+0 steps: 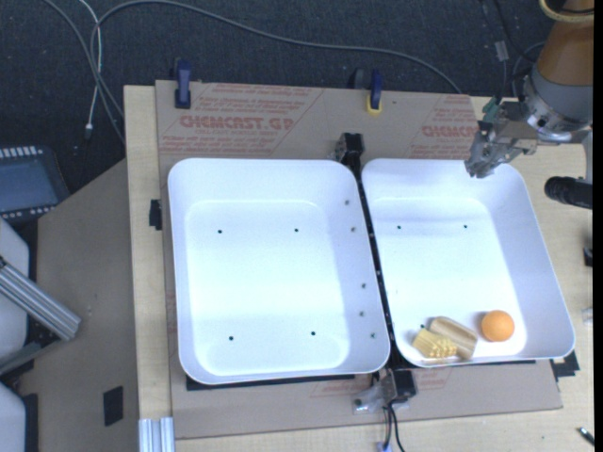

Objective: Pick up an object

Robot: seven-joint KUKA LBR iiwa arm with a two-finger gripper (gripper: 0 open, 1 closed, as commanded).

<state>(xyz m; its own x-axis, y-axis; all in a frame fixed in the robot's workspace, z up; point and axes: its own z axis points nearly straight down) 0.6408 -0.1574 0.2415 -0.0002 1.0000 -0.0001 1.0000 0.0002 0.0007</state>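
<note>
An orange ball (497,326) lies near the front edge of the right bin (443,252). Left of it rest a tan bread-like roll (455,331) and a yellow corn-like piece (434,345), touching each other. My gripper (480,163) hangs over the far right corner of the right bin, well away from all three objects. Nothing shows between its fingers.
The left bin (273,271) lies beside the right one, on a board with blue clamps (182,81) at its back edge. A black clip (350,147) sits between the bins at the back. Cables run over the dark floor behind.
</note>
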